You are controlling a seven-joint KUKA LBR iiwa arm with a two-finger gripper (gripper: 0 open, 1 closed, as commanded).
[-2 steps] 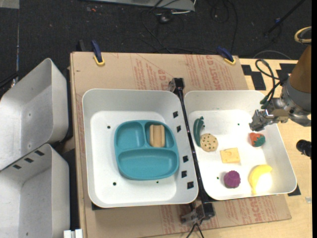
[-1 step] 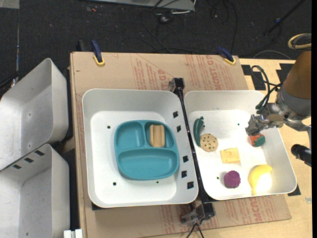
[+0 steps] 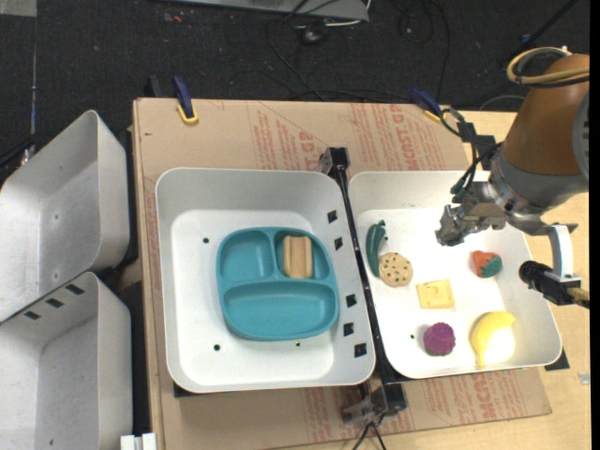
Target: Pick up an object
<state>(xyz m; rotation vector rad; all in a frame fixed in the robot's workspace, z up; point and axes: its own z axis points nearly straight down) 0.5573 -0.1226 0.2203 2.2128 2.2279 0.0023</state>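
My gripper [image 3: 453,230] hangs over the upper middle of the right bin [image 3: 412,187], above bare bin floor. Nothing shows between its fingers. Below it lie a round cookie [image 3: 396,269], a yellow cheese square [image 3: 435,294], a purple plum-like ball [image 3: 439,338] and a yellow banana [image 3: 492,335]. A red and green strawberry-like piece [image 3: 486,263] lies just right of the gripper. A dark green curved piece [image 3: 376,244] rests by the bin's left wall.
The left bin [image 3: 187,204] holds a teal divided tray [image 3: 244,279] with a tan bread-like block [image 3: 297,256] in its upper right compartment. A black divider [image 3: 352,242] runs between the bins. Two white bins [image 3: 56,223] stand off the bench at the left.
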